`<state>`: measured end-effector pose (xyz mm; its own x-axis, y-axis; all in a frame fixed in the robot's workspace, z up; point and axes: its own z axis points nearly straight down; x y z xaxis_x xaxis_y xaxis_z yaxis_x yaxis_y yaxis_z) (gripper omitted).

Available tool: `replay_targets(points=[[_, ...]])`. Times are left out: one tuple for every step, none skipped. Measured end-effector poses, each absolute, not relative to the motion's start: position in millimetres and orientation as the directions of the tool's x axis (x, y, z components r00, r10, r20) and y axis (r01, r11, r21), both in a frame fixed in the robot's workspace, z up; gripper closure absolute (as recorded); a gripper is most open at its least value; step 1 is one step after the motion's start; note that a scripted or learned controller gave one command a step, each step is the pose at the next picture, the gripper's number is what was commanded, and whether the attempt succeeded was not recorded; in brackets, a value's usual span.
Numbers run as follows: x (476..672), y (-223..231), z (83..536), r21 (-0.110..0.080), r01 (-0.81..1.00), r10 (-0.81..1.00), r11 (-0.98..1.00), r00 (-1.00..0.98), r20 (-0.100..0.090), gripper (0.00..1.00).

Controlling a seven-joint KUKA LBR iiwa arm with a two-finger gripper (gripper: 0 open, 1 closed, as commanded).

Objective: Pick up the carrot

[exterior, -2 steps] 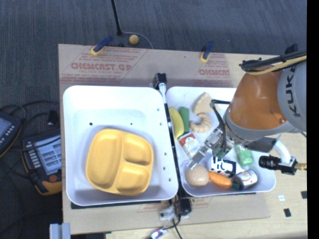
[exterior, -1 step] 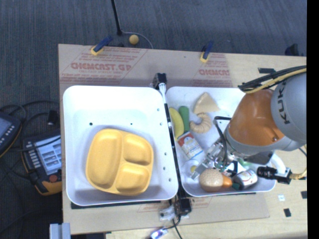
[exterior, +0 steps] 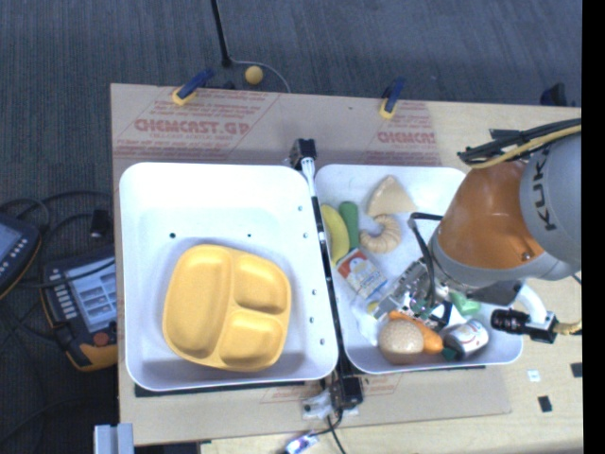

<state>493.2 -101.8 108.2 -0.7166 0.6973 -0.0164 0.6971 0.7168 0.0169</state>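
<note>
From the overhead camera we're looking down on two shallow white bins side by side on a cardboard-covered bench. In the left bin (exterior: 142,253) sits a yellow divided tray (exterior: 227,305), three compartments, lying flat near the bin's middle.

Over to the right bin (exterior: 492,356), and it's busy. Along its left wall we have a banana (exterior: 333,233) with a green vegetable (exterior: 350,221), perhaps a cucumber, just beside it. Next to those lies a croissant (exterior: 383,237), and above it a pale wedge-shaped item (exterior: 389,197). A small red-and-white packet (exterior: 361,272) rests below the banana.

Now the arm (exterior: 501,220), grey with its orange band, reaches in from the right and hangs over the right bin's near half. The gripper (exterior: 416,296) is down low, right above the clutter at the bin's front. The carrot (exterior: 423,334) lies at the front of this bin, orange, touching a tan rounded item, maybe a potato (exterior: 401,341), and just beside a white-and-green object (exterior: 468,337). The gripper tip sits just above the carrot, close to it. The view is too cluttered there, so we cannot tell how the gripper stands or whether it touches the carrot.
</note>
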Motion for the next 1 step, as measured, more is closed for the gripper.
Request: replay_targets(points=[[484.5, -60.4, 196.2, 0.000, 0.917, 0.917, 0.399, -0.399, -0.002, 1.00]])
